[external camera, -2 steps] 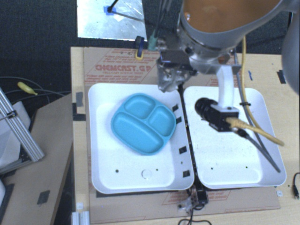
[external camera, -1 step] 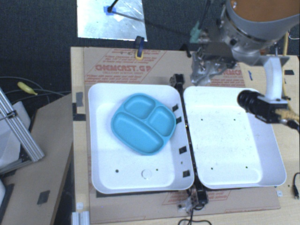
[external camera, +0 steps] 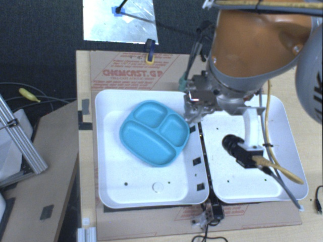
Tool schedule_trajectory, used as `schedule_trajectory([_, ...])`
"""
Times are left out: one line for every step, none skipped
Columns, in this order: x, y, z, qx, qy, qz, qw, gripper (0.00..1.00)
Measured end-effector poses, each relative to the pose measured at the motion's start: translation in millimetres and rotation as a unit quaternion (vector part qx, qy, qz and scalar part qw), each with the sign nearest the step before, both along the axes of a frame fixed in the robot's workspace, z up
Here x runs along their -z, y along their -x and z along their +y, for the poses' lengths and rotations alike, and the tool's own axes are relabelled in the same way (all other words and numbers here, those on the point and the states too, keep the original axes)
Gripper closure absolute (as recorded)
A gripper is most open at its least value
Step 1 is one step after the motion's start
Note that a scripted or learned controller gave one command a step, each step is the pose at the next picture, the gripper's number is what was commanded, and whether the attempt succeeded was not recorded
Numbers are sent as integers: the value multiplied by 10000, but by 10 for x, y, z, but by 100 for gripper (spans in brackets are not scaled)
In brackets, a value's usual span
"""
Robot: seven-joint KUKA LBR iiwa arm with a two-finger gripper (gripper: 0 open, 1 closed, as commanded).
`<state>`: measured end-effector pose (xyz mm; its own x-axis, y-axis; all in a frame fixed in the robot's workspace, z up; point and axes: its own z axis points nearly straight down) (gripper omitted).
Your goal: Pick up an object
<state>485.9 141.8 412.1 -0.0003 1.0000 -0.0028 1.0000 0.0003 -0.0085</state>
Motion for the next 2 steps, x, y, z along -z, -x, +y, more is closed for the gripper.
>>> schedule_trajectory([-574,-11,-495,20,-19,-83,10000,100])
schedule_trajectory([-504,-5,-51,-30,-22,-54,10000,100])
